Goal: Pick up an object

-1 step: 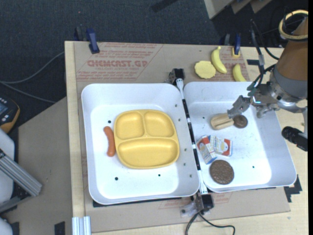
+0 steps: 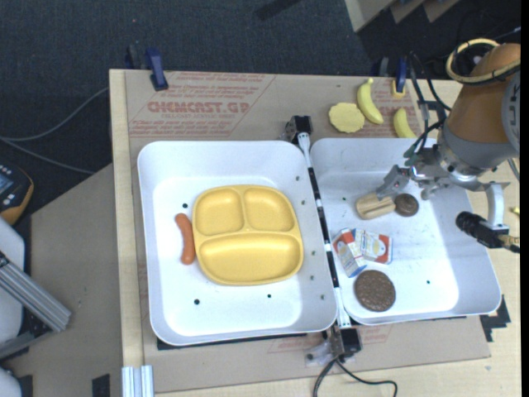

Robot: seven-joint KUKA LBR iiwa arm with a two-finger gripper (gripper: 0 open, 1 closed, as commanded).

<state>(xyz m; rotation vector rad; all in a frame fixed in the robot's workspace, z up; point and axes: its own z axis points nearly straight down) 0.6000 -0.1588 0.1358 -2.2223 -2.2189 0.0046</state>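
My gripper (image 2: pixel 411 184) hangs over the back of the right bin (image 2: pixel 463 296), open, with nothing between its fingers. One finger (image 2: pixel 390 183) reaches down-left to the end of a tan block (image 2: pixel 374 207). A small brown round piece (image 2: pixel 406 204) lies just below the gap between the fingers, touching the block's right end. Nearer the front lie a red and white packet (image 2: pixel 361 249) and a brown round patty (image 2: pixel 374 290).
The left bin (image 2: pixel 165 304) holds a yellow divided plate (image 2: pixel 246 233) and a red-orange sausage (image 2: pixel 186 238) beside it. Behind the right bin, on the bench, lie two toy bananas (image 2: pixel 371 102) (image 2: pixel 402 122) and a yellow disc (image 2: pixel 347 117). A black arm part (image 2: pixel 483 228) overhangs the right bin's right side.
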